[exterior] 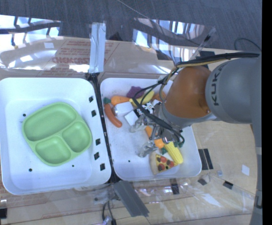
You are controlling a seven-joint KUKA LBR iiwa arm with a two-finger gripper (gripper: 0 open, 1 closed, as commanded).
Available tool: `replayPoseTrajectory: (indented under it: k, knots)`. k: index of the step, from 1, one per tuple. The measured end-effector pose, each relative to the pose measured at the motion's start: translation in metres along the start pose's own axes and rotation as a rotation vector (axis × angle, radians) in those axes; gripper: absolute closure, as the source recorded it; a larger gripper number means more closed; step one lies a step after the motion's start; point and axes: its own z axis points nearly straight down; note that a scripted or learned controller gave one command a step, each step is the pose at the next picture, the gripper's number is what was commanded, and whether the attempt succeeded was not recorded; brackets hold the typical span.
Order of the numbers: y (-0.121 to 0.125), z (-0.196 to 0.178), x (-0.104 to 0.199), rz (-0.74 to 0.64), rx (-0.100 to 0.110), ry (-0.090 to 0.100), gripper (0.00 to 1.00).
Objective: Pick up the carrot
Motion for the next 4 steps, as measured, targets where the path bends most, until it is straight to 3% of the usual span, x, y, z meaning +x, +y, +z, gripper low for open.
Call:
replayPoseTrajectory:
  k: [1,2,3,4]
  knots:
    - [0.003,-0.006,0.0,-0.009,-0.003,0.005,1.0]
    - [0.023,-0.101,0.013,0.171,0.001,-0.003,1.0]
    - [-0.004,-0.025,0.062,-0.18,-0.004,0.007,1.0]
    - [-0.012,-0.163,-0.008,-0.018,0.004,-0.007,1.0]
